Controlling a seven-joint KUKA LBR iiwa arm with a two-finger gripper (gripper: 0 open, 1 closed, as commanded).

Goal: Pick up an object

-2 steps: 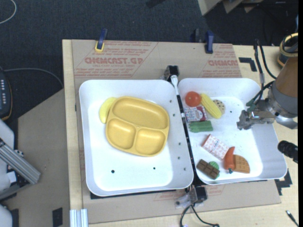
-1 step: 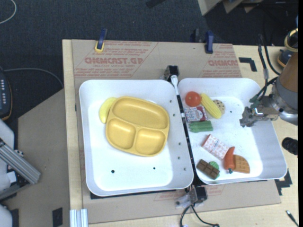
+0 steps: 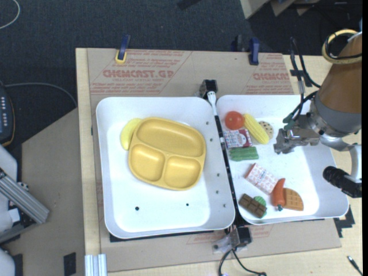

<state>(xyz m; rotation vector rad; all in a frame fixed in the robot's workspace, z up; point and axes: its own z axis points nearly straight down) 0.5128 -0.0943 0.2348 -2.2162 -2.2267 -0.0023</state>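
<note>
Jaws (image 3: 286,144) — grip state unclear — above right bin (image 3: 322,180); "CHEMCAST G.P." in red across the bench board (image 3: 144,68).

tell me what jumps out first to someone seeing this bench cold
A big yellow plastic tray with three compartments dominates the left white bin. The right white bin holds a scatter of small toy foods, such as a red tomato and a yellow corn cob, with the arm's pincer above them.
</note>
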